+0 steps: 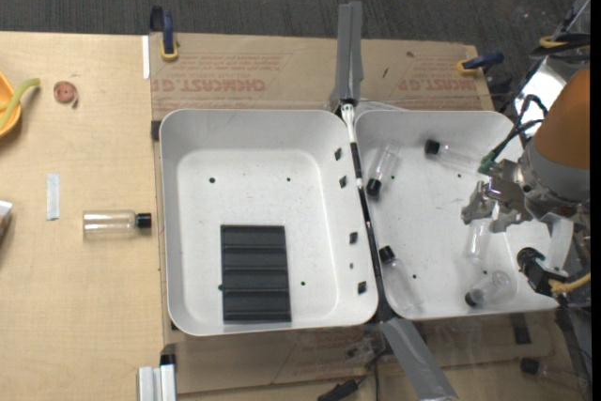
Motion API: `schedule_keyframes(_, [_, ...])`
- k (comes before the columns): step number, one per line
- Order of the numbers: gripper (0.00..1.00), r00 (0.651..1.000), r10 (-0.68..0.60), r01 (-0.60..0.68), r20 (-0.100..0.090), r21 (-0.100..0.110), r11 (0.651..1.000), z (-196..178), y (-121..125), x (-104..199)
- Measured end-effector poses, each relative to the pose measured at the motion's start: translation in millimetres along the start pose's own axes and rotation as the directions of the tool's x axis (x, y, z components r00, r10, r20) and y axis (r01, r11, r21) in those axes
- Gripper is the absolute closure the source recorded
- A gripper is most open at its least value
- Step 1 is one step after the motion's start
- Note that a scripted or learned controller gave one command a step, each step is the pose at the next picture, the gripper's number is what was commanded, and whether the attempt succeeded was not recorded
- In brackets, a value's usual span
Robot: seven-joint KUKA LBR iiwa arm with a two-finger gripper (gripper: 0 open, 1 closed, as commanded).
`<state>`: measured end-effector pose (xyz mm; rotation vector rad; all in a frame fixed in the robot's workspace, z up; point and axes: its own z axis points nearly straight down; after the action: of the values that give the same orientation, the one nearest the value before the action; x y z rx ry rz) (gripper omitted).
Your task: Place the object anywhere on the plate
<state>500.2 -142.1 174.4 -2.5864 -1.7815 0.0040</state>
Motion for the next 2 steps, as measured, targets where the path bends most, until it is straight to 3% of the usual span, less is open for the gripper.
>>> schedule_keyframes(1, [0.00,1.000,0.000,0.000,0.000,0.000,1.000,0,0,0])
schedule_keyframes(2, [0.00,0.999,0.039,-0.039,0.001,0.001,0.999,-2,75,-24])
